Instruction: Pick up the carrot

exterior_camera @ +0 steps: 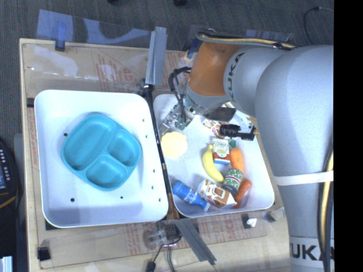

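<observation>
Writing: "KUKA" lettering partly readable on the grey arm, near the wrist and again low at the base; print on the small cartons too small to read
Carrot: orange, tapered, lying in the right bin toward its right wall, just beside the small carton and above the dark can
Second orange piece: slimmer, reddish-orange, below the can near the right bin's lower right corner; same vegetable or not, cannot tell
Carrot surroundings: banana to its left, can touching or nearly touching its lower end, right wall close by
Pincer: low over the upper left corner of the right bin, under the orange band; open or closed, cannot tell; nothing seen between its tips
Pincer to carrot: well apart, with the pale round fruit and the cartons between
Other contents: blue bottle and patterned carton along the lower edge of the right bin
Left bin: holds a blue divided tray, white floor bare all around it
Open room: bare patch in the right bin between the round fruit and the banana; right half crowded
Edges: the two bins nearly touching along the middle; desk showing as a tan border around both
</observation>
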Action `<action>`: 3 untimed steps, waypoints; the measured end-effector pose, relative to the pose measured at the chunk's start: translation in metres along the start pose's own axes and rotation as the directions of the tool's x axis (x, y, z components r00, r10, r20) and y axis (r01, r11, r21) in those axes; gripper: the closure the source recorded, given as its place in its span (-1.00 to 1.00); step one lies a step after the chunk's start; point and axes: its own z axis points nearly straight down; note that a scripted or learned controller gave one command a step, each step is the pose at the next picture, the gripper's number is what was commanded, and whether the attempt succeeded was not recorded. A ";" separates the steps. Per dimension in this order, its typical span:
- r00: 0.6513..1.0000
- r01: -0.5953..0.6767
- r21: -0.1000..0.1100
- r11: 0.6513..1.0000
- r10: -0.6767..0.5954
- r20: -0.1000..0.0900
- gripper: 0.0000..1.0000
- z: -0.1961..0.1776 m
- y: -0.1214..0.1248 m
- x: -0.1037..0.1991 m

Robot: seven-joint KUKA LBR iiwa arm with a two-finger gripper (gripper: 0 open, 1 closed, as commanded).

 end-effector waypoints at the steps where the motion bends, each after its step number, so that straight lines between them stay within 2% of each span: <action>1: 0.994 0.107 -0.002 0.994 -0.107 0.005 1.00 0.000 0.002 -0.003; 2: 0.961 0.275 -0.001 0.961 -0.275 0.002 1.00 0.000 -0.002 0.000; 3: 0.998 -0.069 -0.004 0.998 0.069 0.000 1.00 0.001 -0.006 -0.002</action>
